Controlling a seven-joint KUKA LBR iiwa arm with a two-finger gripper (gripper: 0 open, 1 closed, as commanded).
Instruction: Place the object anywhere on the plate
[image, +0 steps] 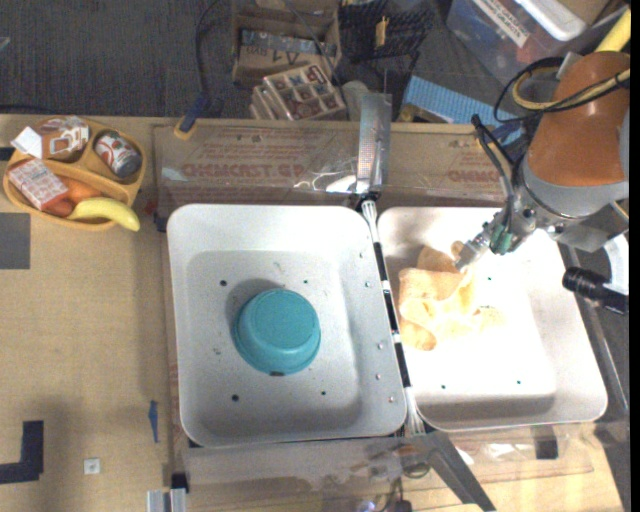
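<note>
Yellow cloth is the object, lying crumpled in the right bin, up against that bin's left wall, with its long axis running roughly from top to bottom of the view and a loose flap trailing off to the right. One cloth, two white bins side by side, one teal plate that looks more like an upside-down bowl, sitting near the middle of the left bin. The surface is light wood, with a brown cardboard strip along the back of the bins and a yellow tray of toy food in the far left corner, banana included. Behind the bench it's dark floor with cables and some boxes. The gripper hangs over the cloth's top right corner, tip right at the fabric; can't tell if it's pinching anything, too small and blurry.
</note>
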